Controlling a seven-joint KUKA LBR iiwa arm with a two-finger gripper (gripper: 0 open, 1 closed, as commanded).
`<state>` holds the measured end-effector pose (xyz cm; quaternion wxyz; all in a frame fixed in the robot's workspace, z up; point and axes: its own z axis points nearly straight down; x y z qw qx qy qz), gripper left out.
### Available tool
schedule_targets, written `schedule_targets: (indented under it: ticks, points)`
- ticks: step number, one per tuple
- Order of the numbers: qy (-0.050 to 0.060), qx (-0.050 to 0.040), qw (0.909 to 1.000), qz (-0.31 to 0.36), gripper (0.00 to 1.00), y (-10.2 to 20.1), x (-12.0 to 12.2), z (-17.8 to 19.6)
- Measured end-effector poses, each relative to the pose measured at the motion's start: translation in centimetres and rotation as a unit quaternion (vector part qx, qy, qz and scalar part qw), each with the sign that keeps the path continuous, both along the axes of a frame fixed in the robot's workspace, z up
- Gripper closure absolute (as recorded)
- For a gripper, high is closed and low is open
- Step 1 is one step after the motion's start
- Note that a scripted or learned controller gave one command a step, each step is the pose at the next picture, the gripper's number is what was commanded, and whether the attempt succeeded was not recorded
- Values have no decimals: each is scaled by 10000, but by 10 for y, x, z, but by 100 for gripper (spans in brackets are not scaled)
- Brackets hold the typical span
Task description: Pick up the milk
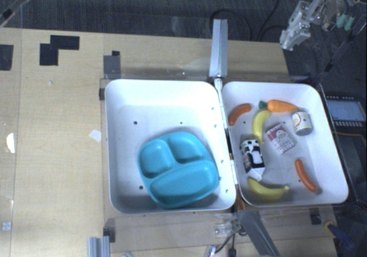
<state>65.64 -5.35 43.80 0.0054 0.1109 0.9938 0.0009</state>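
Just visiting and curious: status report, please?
Gripper high above the right bin's far corner, carrying nothing. Milk lying near the divider, untouched. Two bananas crowd it.

Mounted above the bench (51, 135), fixed, looking down at a slant from fairly far off. Takes in both white bins whole: left bin (123, 135) and right bin (321, 135) side by side across the middle, dark floor along the top. Jaws (298, 25) caught high in the upper right corner, so both bins lie below and left of the jaws.
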Motion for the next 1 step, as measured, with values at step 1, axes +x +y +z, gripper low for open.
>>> schedule_targets:
  ticks: [1]
  points:
    - [-4, -14, 9835, 1808, 100, 55, -36, 0]
